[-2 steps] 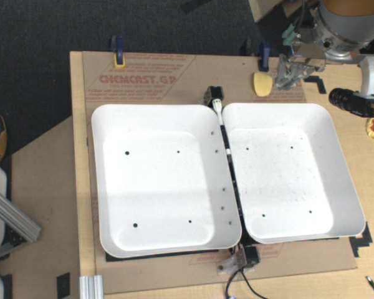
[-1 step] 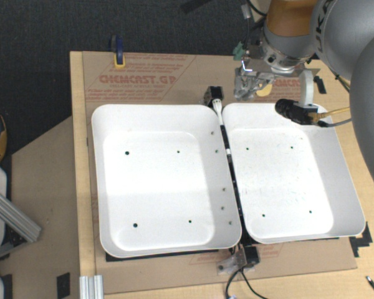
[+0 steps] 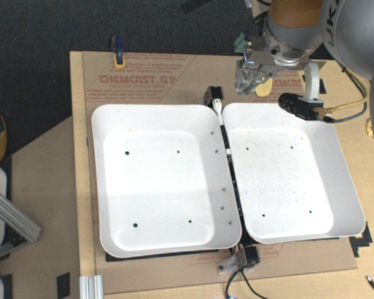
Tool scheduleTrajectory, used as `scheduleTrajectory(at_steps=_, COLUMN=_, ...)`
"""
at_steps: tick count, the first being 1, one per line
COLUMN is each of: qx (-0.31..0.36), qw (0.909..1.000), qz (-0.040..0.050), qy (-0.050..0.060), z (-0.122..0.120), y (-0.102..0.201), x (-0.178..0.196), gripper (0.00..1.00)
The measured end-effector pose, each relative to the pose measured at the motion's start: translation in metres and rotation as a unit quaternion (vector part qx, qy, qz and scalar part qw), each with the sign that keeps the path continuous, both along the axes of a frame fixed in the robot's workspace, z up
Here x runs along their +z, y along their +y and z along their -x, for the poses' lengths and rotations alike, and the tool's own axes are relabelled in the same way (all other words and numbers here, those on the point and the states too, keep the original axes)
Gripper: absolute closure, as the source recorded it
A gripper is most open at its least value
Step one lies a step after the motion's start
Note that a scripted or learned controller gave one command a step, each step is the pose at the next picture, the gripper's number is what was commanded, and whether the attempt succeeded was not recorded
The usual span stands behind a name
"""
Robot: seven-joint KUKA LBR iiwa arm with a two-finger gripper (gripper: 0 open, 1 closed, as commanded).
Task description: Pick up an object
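My gripper [image 3: 249, 87] hangs over the far edge of the right bin [image 3: 336, 185], near that bin's back left corner. A small pale yellow object [image 3: 264, 88] sits at the fingertips and sticks out to their right, partly hidden by the metal fingers [image 3: 244, 83]. The fingers are closed on it and it is raised off the bin floor. The grey arm with its orange band [image 3: 299, 5] comes in from the upper right.
The left bin [image 3: 106, 167] lies beside the right one, and a black strip [image 3: 227, 161] runs between them. A blue and yellow clamp [image 3: 118, 50] stands on the cardboard sheet [image 3: 149, 73] at the back left. Metal rails [image 3: 12, 213] lie at the left edge.
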State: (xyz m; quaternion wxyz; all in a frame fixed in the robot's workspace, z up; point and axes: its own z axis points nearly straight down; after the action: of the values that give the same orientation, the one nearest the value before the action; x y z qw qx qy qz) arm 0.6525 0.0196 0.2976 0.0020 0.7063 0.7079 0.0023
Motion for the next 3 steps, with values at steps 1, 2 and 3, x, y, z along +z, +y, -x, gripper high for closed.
scheduleTrajectory(at_steps=1, qx=0.0, qw=1.0, qz=-0.0003, qy=0.003, z=0.024, y=0.012, x=0.021, gripper=1.0)
scheduleTrajectory(at_steps=2, qx=-0.005, qw=1.0, qz=0.0028, qy=-0.001, z=0.014, y=-0.068, x=0.064, gripper=1.0)
scheduleTrajectory(at_steps=3, qx=-0.001, qw=1.0, qz=-0.0004, qy=0.008, z=-0.002, y=-0.046, x=-0.02, gripper=1.0)
